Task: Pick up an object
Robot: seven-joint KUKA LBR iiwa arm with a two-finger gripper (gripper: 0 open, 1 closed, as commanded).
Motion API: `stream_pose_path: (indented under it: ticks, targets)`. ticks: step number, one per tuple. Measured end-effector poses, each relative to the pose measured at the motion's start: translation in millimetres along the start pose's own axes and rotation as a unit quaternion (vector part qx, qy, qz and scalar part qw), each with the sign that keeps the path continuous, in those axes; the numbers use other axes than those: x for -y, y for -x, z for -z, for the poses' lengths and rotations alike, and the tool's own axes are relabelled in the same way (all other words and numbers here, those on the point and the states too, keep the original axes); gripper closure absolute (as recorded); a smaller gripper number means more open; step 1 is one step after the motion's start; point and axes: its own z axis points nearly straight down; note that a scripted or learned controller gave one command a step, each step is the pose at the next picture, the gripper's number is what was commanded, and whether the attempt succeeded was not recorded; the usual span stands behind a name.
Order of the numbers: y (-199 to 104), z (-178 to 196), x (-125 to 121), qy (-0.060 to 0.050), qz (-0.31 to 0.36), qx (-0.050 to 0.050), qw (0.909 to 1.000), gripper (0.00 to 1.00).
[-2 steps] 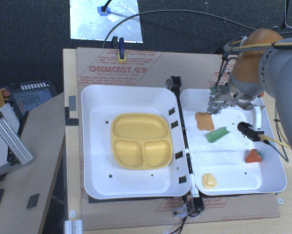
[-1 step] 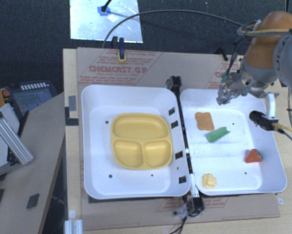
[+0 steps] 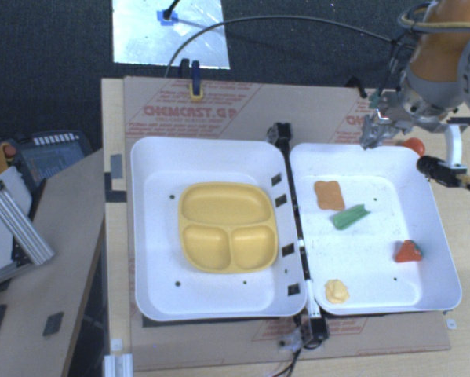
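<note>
Camera view: gripper (image 3: 373, 138) (finger state unclear) above right bin (image 3: 435, 234) rim; orange piece (image 3: 329, 195) nearby.

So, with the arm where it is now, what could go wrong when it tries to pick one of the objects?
1. The tool sits over the right bin's far rim; a straight descent could hit it.
2. The orange piece and green piece lie close together, so a grasp might push one away.
3. The red piece and yellow piece are near the bin walls, which may block the tool.
</note>
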Motion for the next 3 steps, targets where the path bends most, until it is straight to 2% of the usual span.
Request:
stream_pose_path:
  ticks: [1, 3]
  targets:
    - [0, 39, -1, -0.001, 0.000, 0.000, 1.0000, 1.00]
    - [-100, 40, 22, -0.003, 0.001, -0.001, 1.0000, 1.00]
